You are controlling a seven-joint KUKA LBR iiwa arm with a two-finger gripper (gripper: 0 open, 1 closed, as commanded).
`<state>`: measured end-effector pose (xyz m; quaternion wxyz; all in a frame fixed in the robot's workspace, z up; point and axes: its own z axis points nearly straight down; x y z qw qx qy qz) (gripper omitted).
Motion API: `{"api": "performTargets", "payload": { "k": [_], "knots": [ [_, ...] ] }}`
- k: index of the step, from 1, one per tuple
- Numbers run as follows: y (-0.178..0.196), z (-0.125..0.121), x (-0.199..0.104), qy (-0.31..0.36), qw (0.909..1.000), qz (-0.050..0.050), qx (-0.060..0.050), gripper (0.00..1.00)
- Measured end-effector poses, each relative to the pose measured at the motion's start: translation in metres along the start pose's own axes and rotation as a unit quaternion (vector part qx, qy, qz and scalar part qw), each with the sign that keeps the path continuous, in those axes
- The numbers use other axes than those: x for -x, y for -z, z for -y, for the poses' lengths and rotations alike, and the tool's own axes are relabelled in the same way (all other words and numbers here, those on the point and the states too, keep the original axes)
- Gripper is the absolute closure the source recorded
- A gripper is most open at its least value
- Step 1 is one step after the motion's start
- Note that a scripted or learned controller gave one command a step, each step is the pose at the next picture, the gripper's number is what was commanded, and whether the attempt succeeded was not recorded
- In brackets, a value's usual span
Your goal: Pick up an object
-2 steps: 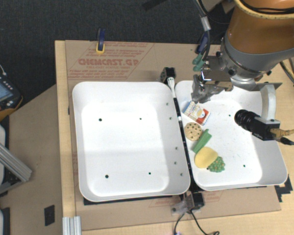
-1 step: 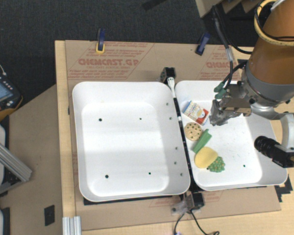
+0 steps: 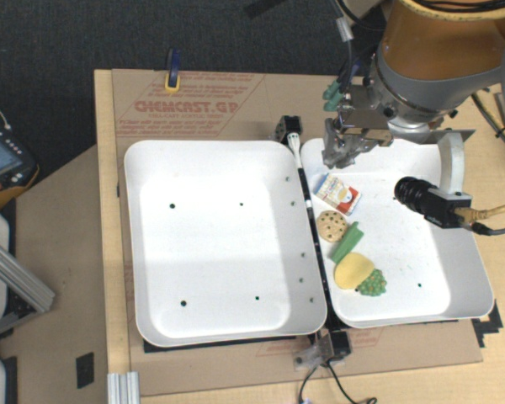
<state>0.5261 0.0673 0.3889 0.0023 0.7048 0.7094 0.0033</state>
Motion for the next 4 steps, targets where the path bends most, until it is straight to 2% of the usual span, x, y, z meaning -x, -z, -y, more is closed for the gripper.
{"api": "performTargets", "payload": {
  "k": [1,2,3,4],
  "knots": [
    [-0.007,0.049,0.015,-0.004,1.0,0.0,-0.006,1.0],
    [0.061,0.01,-0.026,-0.001,1.0,0.0,0.002,1.0],
    [-0.028,0.049,-0.002,-0.005,0.9999,0.002,-0.01,1.0],
    [0.047,0.046,-0.042,0.0,1.0,-0.001,0.001,1.0]
  ]
}}
